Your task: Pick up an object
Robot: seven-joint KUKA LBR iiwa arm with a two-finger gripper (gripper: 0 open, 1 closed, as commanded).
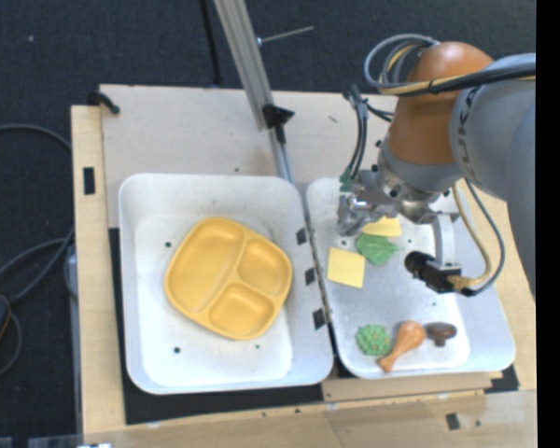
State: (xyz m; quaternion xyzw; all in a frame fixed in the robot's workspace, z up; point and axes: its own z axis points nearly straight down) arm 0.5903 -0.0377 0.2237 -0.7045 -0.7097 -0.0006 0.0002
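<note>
Yellow plastic dominated the left bin [140,362], where a divided tray [228,276] with three compartments lay flat near the middle. On the counter [187,129] beside it, the right bin [490,343] held the smaller things: a yellow square block [346,268] near its left wall, a green leafy piece [377,247] just right of that, and a second yellow piece [385,226] partly hidden under the arm. Along the bin's near edge lay a green broccoli-like lump [372,339], an orange drumstick [401,343] touching it, and a small brown object [441,331] just beyond. The tool [355,211] hung low over the far left corner of the right bin, just above the green piece; whether it was open or closed could not be told.
</note>
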